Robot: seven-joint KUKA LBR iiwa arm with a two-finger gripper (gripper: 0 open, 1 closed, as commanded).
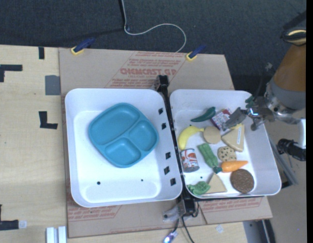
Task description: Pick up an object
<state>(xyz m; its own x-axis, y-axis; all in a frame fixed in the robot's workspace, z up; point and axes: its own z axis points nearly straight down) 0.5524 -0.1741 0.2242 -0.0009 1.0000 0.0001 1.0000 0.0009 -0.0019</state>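
Observation:
The right bin (258, 151) holds several toy foods: a yellow banana (189, 134), a green chili (203, 115), a red-and-white packet (220, 118), a cheese wedge (235, 138), a green cucumber (208, 155), a small can (190, 160), a carrot (233, 165) and a brown round patty (242, 180). My gripper (246, 118) hangs over the bin's upper right part, just above the cheese wedge and right of the packet. Its fingers stand open with nothing between them.
The left bin (75, 135) holds a blue divided plate (123, 134). A chip cookie (226, 153), a sandwich wedge (216, 184) and a green leaf (198, 188) lie near the right bin's front. Black clips (169, 135) join the two bins.

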